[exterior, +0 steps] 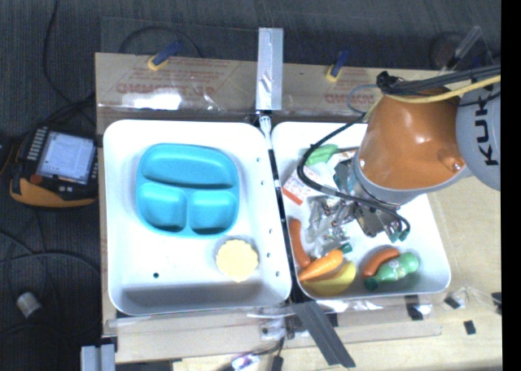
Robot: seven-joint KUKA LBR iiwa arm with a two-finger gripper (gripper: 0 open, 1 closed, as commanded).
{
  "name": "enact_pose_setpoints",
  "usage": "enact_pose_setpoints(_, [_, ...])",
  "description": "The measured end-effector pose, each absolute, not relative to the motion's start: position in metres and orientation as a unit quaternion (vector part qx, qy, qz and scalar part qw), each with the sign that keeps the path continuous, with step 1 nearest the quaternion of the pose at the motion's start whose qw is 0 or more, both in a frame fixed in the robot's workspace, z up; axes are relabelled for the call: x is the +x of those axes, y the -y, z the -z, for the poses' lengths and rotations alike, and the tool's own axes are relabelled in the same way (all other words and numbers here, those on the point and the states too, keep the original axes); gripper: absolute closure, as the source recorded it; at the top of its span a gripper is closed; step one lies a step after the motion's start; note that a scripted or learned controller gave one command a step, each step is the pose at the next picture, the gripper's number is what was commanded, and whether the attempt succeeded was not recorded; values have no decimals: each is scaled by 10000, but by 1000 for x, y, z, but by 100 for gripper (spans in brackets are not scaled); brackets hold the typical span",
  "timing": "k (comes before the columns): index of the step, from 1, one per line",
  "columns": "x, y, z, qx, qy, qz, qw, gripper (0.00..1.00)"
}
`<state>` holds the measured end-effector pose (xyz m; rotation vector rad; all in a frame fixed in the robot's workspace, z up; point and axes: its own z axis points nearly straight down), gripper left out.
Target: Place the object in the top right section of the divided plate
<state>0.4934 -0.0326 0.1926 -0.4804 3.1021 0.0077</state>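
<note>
Now, arm: reaching in from the right, orange band (409,143) hanging low over the right bin (435,235), set up to pick from the pile.
Gripper (332,227): down among the toy food in the middle of the right bin, metal parts blurring into the clutter.
Fingers: can't tell whether they're apart or together; nothing visibly held between them.
Pile: carrot (324,264) on a yellow piece (335,279) at the bin's front, a green and orange item (391,268) to their right, a green piece (322,154) near the back.
Object: which piece is the target is unclear; the carrot lies just in front of the gripper, a likely pick.
Plate (189,189): blue, divided, in the left bin (130,280), placed clear of the pile, so the drop has room.
Target section: upper part of the plate, well apart from the gripper, across the bins' shared wall.
Disc (237,258): pale yellow, just in front of the plate, off it.
Progress: my read, early; pick not done.
</note>
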Motion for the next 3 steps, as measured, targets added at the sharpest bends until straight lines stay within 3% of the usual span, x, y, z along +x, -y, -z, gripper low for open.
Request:
enact_pose_setpoints(1, [533, 77, -184, 273, -9996, 0, 9, 100])
enact_pose_setpoints(2, [484, 24, -184, -1128, -9936, -6, -3, 100])
enact_pose_setpoints(3, [550, -91, -242, -2307, -9730, -15, 15, 100])
